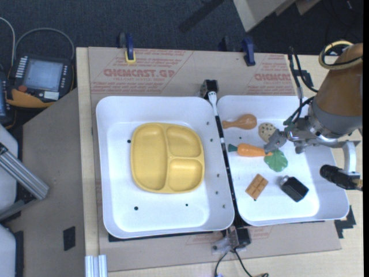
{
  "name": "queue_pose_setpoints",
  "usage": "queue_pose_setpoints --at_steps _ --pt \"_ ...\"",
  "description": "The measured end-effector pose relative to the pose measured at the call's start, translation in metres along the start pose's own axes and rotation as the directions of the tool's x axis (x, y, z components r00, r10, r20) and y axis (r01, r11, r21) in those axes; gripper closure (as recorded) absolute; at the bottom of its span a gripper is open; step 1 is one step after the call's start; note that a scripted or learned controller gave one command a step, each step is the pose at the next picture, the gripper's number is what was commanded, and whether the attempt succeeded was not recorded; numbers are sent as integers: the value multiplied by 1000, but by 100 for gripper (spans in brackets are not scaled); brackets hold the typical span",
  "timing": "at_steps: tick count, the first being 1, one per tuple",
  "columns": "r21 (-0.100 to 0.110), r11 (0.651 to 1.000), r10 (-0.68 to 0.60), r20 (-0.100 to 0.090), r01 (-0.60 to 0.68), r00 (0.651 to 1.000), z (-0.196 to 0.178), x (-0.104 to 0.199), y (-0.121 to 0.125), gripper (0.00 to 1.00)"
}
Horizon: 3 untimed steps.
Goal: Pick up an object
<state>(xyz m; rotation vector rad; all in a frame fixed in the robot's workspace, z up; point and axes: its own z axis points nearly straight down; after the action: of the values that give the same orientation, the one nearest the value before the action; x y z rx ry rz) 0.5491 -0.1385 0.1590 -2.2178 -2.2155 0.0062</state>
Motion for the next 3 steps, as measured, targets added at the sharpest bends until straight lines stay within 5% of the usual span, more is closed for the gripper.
queue_pose_setpoints --at_steps 1,2,3 --pt "2 1000 1 -1 -1 1000 59 -9 0 0" --pt "-8 1000 2 3 -2 1000 44 -9 2 100" --pt "-14 1000 -2 4 3 1000 -4 0 4 100"
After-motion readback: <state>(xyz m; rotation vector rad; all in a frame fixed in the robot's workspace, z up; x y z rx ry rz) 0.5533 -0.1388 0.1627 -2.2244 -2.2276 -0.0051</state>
